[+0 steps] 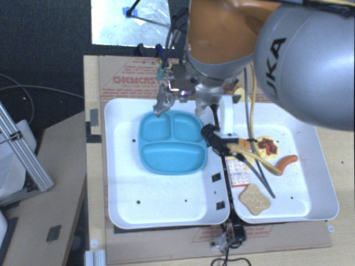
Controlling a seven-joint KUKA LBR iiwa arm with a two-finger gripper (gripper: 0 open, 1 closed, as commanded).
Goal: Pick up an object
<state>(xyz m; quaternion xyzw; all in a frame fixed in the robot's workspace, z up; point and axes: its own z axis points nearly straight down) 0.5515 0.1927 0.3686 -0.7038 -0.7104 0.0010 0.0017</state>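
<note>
A blue plate (172, 144) with three compartments lies in the left bin (127, 193), toward its far right. My gripper (181, 105) hangs over the plate's far rim, open, its fingers (161, 103) spread wide with nothing between them. The right bin (310, 198) holds a toy pizza slice (267, 146), a sausage (286, 162), a slice of bread (254, 199), a yellow banana-like piece (250, 157), a printed card (237, 173) and a dark long-handled utensil (260, 177).
The big grey and orange arm (266, 32) covers the far part of the right bin. The divider (224, 187) between the bins runs just right of the plate. A cardboard sheet (127, 73) lies under both bins.
</note>
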